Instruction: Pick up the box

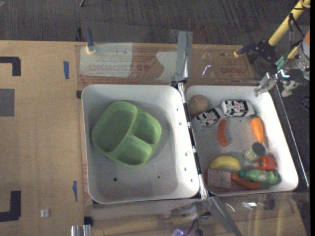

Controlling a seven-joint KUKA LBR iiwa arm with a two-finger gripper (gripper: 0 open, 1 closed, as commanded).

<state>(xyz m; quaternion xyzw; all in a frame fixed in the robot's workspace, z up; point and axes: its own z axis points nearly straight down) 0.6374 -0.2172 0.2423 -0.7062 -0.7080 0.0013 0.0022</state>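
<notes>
Camera view: the left bin [98, 181] holds a green divided plate [127, 132]; the right bin [290, 173] holds toy food. My claw [275, 80] hangs over that bin's far right corner, well apart from everything; whether it is apart or together, I cannot tell. The box [236, 107], cow-patterned, lies near the far wall, a twin [206, 118] just beside. It looks light, stiff and smooth, so I'd pinch its long sides.

My gripper [271, 82] hung over the right bin's far right corner. My arm [295, 14] reached in from the right, wrist high.
</notes>
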